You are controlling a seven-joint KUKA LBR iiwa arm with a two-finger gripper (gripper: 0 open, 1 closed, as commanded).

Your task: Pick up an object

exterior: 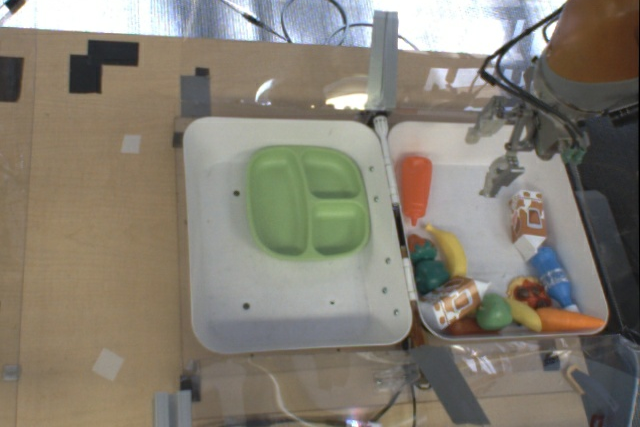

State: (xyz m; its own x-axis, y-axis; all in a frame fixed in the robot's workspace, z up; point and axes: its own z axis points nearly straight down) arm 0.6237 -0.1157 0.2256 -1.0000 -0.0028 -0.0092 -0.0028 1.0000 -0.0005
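Note:
The right bin (590, 245) holds several toy foods. An orange bottle-shaped piece (415, 185) lies by the divider, with a banana (447, 248) and a dark green piece (430, 268) below it. A brown-and-white carton (527, 214) and a blue bottle (552, 275) lie along the right wall. A carrot (570, 320), a green ball (493, 312) and a striped brown pack (455, 298) crowd the front corner. My gripper (492, 153) hangs open over the bin's bare back area, left of the carton, with nothing between its fingers.
The left bin (210, 245) carries a green divided plate (307, 202). A metal post (382, 60) stands at the back where the two bins meet. Cables (310, 15) lie behind the bins. The arm's orange band (600, 25) looms over the right bin's back right corner.

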